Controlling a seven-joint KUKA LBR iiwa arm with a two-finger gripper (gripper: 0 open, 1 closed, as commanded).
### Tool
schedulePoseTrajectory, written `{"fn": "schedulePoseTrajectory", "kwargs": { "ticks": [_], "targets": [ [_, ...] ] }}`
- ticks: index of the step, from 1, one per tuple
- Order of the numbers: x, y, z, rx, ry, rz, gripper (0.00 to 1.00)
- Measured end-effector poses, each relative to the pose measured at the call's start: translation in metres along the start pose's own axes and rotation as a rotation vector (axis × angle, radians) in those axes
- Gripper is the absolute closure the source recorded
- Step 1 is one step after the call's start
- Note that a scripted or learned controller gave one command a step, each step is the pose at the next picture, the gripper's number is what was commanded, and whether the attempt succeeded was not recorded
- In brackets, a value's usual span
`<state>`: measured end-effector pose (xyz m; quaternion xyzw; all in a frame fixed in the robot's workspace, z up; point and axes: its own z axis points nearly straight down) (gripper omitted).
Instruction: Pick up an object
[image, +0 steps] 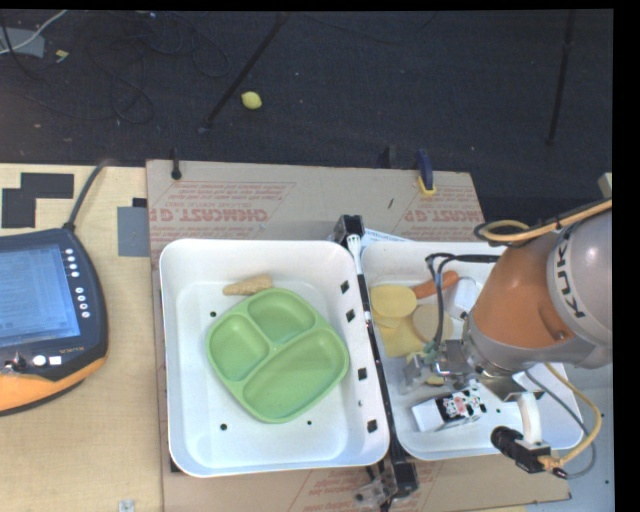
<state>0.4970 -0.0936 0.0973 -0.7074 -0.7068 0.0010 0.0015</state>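
Note:
In the right bin (400, 442) lie a yellow slice (392, 300), a second yellow piece (398, 338) below it, a pale round disc (428, 321) and an orange stick (441, 286) near the back wall. A small white box with red and black marks (450, 408) rests near the front. My gripper (430, 368) is low in this bin, just right of the lower yellow piece and above the white box. The orange wrist band (520, 300) covers the bin's right half. Nothing shows between the fingers.
The left bin (172, 350) holds a green divided plate (280, 352) and a small tan stick (247, 286) behind it. A tablet (40, 300) lies on the bench at the far left. Cables and a black plug (515, 446) hang at the right bin's front corner.

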Motion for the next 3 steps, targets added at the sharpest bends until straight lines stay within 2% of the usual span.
{"fn": "schedulePoseTrajectory", "kwargs": {
  "ticks": [1, 2, 3],
  "targets": [
    [0.011, 0.042, 0.008, 0.0, 0.002, -0.003, 0.0],
    [0.011, 0.041, 0.0, 0.003, 0.005, 0.003, 1.0],
    [0.071, 0.016, -0.093, -0.004, 0.002, -0.006, 1.0]
  ]
}}
